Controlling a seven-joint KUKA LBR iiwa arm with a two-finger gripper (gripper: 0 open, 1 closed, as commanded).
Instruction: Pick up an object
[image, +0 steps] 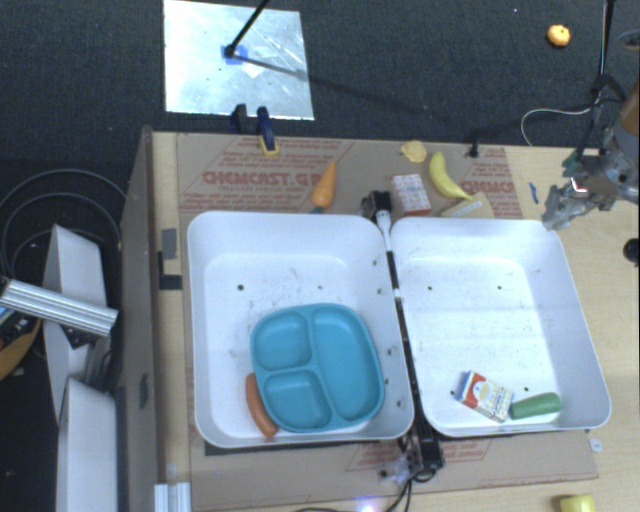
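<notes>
The metal tool (562, 207) hangs beyond the right bin's (560, 290) smooth rim; its opening I cannot tell. Inside lie a glossy green cylinder (535, 405) and a small flat carton (484, 394).

Even overhead light washes the white bins (300, 240) bright with soft shadows, though the far right edge looks perhaps slightly blurred.

A dark carpeted floor (80, 90) surrounds the workbench, with a shiny metal sheet (238, 58) lying on it at twelve o'clock. The bench top is covered by brown cardboard (260, 175) printed with red lettering (partly hidden under the two bins). At nine o'clock, black cable loops (40, 200) curl on the floor beside a silver aluminium bar (60, 308) and white panels (85, 440). A small orange ball (558, 36) sits at one o'clock.
</notes>
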